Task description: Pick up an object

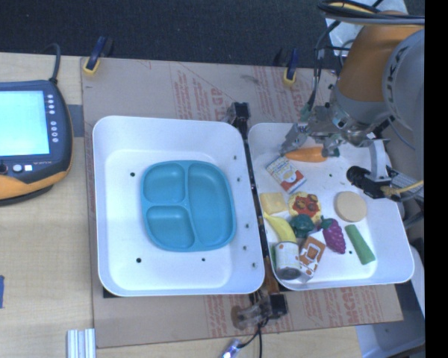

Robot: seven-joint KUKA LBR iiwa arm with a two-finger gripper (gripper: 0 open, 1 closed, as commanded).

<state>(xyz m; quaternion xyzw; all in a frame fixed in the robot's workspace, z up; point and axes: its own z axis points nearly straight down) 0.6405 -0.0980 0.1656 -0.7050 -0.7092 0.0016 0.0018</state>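
Observation:
My gripper (313, 145) hangs low over the far part of the right bin (392, 271), its two fingers spread to either side of an orange carrot (306, 155). The carrot lies on the bin floor between the fingertips; I cannot see whether they touch it. Just in front of it lies a small white and red carton (285, 173). Nearer still are a yellow cheese slice (272, 203), a banana (280, 227), a red and yellow toy (305, 203), broccoli (302, 224), purple grapes (334, 235), a green cucumber (360, 244), a tan round biscuit (351, 206), a can (287, 259) and a small box (311, 252).
The left bin (112, 200) holds a blue divided plate (188, 204). A teach pendant (22, 136) with a lit screen lies on the bench at the far left. Clamps (239, 112) sit between the bins at the back. The arm and its cables (369, 181) overhang the right bin's far right side.

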